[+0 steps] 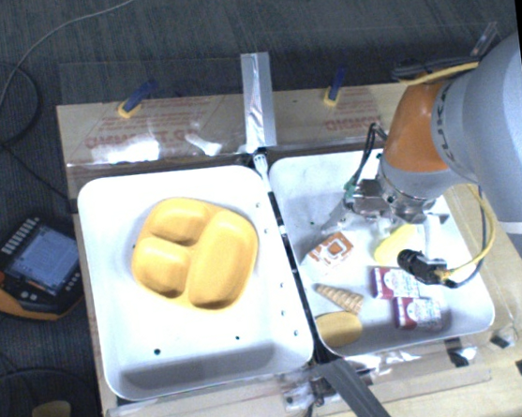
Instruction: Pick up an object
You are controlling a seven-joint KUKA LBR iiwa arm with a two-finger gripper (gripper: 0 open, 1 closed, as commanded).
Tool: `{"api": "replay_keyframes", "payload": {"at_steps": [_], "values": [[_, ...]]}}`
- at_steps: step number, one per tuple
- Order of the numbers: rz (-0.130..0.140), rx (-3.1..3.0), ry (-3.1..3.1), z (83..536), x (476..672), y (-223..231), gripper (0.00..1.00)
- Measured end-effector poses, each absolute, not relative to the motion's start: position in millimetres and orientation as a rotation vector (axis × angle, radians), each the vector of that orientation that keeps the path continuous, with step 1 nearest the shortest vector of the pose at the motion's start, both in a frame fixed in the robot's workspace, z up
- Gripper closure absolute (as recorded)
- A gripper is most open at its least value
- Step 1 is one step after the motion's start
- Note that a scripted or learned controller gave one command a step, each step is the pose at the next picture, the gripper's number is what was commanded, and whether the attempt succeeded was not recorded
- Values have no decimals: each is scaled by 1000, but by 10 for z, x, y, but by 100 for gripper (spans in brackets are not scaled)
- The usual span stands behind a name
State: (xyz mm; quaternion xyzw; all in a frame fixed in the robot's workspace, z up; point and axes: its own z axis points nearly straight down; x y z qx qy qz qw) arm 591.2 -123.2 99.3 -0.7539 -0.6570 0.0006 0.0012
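Resting under end effector (397, 224), pale yellow wedge (393, 243), smooth, part-hidden

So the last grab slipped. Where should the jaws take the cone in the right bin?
Grip the cone across its wide end, coming straight down. It lies flat, tapering to a point at upper left, so the wide end gives more to hold. The round bun sits close below, so keep the jaws clear of it.

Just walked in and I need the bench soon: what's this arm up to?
The grey arm with the orange band is reaching down into the right white bin, above a pale yellow piece. Small items lie nearby: an orange-and-white packet, a waffle cone. The left bin has a large yellow moulded tray.
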Motion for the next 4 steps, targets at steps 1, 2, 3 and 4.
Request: {"api": "replay_keyframes", "payload": {"at_steps": [1, 2, 3, 4], "values": [[-37, -2254, -2205, 962, 5549, -1807, 0], [-15, -2222, -2240, 912, 5194, -1036, 0], [-2, -2112, -2324, 1188, 5085, -1079, 0], [-31, -2239, -2255, 959, 4960, -1029, 0]]}}
